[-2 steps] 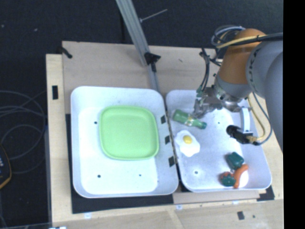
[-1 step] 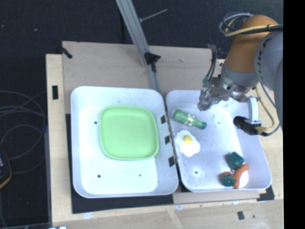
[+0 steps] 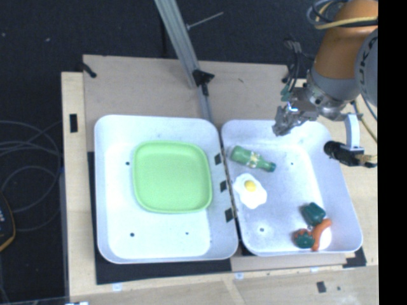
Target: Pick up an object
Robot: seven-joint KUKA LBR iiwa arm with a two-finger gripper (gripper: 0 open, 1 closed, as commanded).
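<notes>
My gripper [image 3: 283, 126] hangs over the far edge of the right bin [image 3: 337, 170], above and to the right of a green bottle [image 3: 252, 159] that lies on its side. A fried-egg toy [image 3: 249, 191] rests just below the bottle. In the bin's near right corner sit a dark green block [image 3: 313, 213] and an orange-and-white toy [image 3: 316, 236]. I see nothing between the fingers.
The left bin [image 3: 114, 170] holds a light green square plate [image 3: 172, 176]. A grey metal pole [image 3: 180, 33] slants down to the gap between the bins. A black fitting [image 3: 343, 151] sticks over the right bin's right rim.
</notes>
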